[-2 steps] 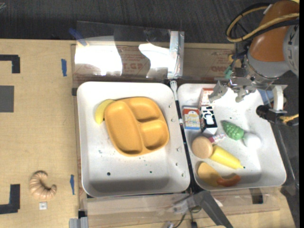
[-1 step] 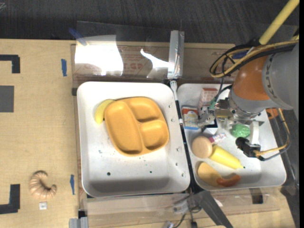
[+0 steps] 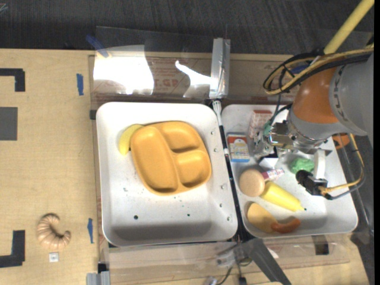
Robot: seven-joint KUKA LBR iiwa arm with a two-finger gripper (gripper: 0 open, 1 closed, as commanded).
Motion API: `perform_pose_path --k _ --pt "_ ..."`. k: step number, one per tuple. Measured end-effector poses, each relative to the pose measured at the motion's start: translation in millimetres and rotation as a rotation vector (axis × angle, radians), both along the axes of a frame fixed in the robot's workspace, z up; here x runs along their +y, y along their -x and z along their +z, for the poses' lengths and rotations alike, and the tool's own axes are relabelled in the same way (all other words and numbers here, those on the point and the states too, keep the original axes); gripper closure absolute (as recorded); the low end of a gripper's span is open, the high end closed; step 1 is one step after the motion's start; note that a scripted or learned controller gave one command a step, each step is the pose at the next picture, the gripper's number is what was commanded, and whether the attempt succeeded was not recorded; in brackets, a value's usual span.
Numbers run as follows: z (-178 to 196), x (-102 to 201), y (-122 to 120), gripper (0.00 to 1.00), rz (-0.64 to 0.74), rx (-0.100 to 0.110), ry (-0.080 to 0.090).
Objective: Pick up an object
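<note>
One gripper (image 3: 269,142) hangs over the right bin (image 3: 346,211); whether it grips anything, I cannot tell.

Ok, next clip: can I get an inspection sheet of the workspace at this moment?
Surface: wooden bench bearing a left bin and a right bin, both white.
Job's things: right bin holds a small carton, pink packet, tan ball, yellow cone, green piece and a red piece against a tan shape. Left bin holds an orange divided tray lying over a yellow piece.
Clutter: croissant-like toy on the bench, outside the bins.
Grippers: gripper low over the right bin's back half; any hold cannot be told.
Cables: black and yellow cables loop behind the arm.
Surroundings: clear sheet behind the bins; blue tape on the bench.
</note>
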State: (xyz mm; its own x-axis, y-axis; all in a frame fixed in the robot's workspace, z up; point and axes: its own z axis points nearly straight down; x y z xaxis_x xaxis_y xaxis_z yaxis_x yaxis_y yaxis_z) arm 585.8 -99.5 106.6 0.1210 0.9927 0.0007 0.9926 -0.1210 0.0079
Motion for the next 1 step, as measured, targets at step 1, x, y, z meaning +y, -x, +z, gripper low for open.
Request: perform_pose_path --k 1 --pt "80.0 56.8 -81.7 1.00 -0.062 0.007 -0.003"
